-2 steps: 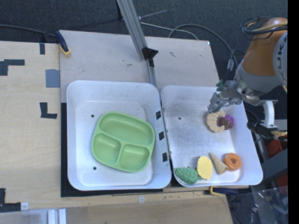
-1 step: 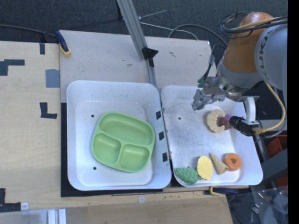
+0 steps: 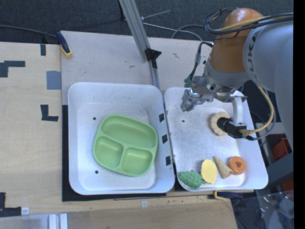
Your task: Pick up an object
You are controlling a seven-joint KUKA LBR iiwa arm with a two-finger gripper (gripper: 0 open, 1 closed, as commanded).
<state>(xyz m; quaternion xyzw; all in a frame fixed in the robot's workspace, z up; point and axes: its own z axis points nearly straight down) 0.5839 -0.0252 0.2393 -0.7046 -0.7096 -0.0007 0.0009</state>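
Note:
My gripper (image 3: 188, 102) hangs over the far left part of the right bin (image 3: 190, 137), its tip above bare bin floor. Nothing shows between its fingers. A tan ring-shaped piece (image 3: 218, 123) lies to the gripper's right, partly covered by a black part of the arm. Along the bin's near edge lie a green leafy piece (image 3: 190, 179), a yellow piece (image 3: 208, 171), a tan cone (image 3: 221, 166) and an orange ring (image 3: 237, 165). All of these lie apart from the gripper.
The left bin (image 3: 81, 128) holds a green divided plate (image 3: 126, 145). A grey metal bar (image 3: 136, 23) slants down from the top to the ridge between the bins. The arm's body (image 3: 248, 46) covers the right bin's far right corner.

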